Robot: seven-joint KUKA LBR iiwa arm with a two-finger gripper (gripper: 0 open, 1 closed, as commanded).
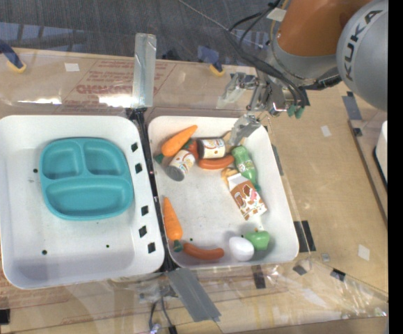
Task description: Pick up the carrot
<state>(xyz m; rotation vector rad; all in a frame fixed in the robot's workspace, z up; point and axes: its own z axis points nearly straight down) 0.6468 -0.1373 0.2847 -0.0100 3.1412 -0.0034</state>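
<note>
Two orange carrots lie in the right bin [208, 200]. One carrot [177, 139] rests slanted in the bin's back left corner, its green top pointing toward the front left. The other carrot [171, 218] lies along the left wall, further forward. My gripper [243, 127] hangs over the back right part of the right bin, next to a green bottle [243, 162] and to the right of the back carrot. It is about a hand's width from that carrot, and I see nothing held in it.
The right bin also holds a small can [182, 164], a brown jar [211, 147], a red sausage [216, 163], a printed carton [246, 195], a white egg [241, 248], a green pepper [259, 240] and a red chili [202, 252]. A teal divided plate [86, 177] sits in the left bin [20, 256].
</note>
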